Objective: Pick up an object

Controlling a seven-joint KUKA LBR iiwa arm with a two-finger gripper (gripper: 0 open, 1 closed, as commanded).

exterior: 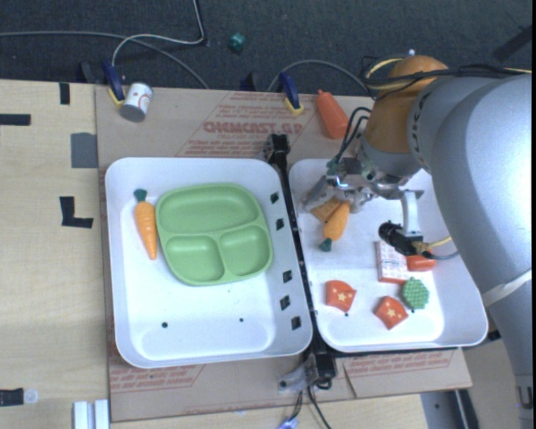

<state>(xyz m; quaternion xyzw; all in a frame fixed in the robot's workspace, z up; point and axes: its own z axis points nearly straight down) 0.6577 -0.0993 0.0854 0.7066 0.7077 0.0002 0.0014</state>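
My gripper (339,195) is low over the upper left part of the right bin (456,324), under the orange wrist band. An orange toy carrot (336,222) with a green tip lies directly below it, touching or almost touching the gripper's metal parts; I cannot tell which. A second small orange piece (321,210) sits just to its left. Further down the bin lie two red pieces (340,295) (391,311), a green knobbly piece (416,292) and a pink-and-white box (390,260).
The left bin (125,329) holds a green divided plate (216,232) and another carrot (146,226) by its left wall. On the cardboard behind the bins lie an orange carrot (330,114) and a small white can (137,99). A black divider (293,239) separates the bins.
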